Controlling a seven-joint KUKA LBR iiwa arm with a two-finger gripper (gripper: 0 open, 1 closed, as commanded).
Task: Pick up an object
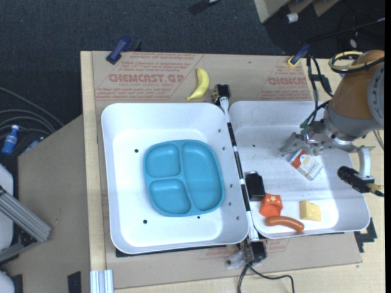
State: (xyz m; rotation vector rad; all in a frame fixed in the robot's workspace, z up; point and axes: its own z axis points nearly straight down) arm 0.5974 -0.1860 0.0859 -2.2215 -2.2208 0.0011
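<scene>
The robot arm [357, 99] reaches in from the right, over the right bin [263, 118]. Its gripper [303, 146] hangs low, and its metal fingers [289, 145] look spread apart. A small red and white packet [305, 163] lies just under the fingers, but I can't tell if they touch it. Near the front of this bin sit an orange toy [271, 205], a sausage [284, 223] and a yellow cheese block [310, 211]. The left bin [122, 224] holds a blue plate [182, 177] (it has three parts). A banana [199, 84] lies on the bench behind it.
</scene>
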